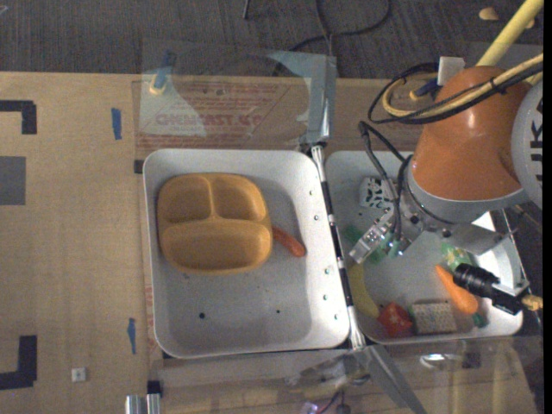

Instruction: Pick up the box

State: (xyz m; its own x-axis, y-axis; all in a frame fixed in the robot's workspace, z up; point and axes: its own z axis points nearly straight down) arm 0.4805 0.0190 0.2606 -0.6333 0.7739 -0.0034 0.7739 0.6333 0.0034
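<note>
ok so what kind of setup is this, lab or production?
Most likely a robotics lab test cell, not production. Two shallow white bins sit side by side on a cardboard-covered bench marked with tape, the arm hangs over the right bin, and loose cables trail across the carpet behind.

This looks like a robotics lab. A wooden bench [69, 257] carries two shallow white bins [164, 317] side by side, with black tape marks [19, 116] and blue tape strips [116, 123] stuck on its top. A grey and orange robot arm [470, 145] trailing loose cables [405, 89] reaches in from the right. Grey carpet [129, 15] with a stray cable lies beyond the far edge.
</note>
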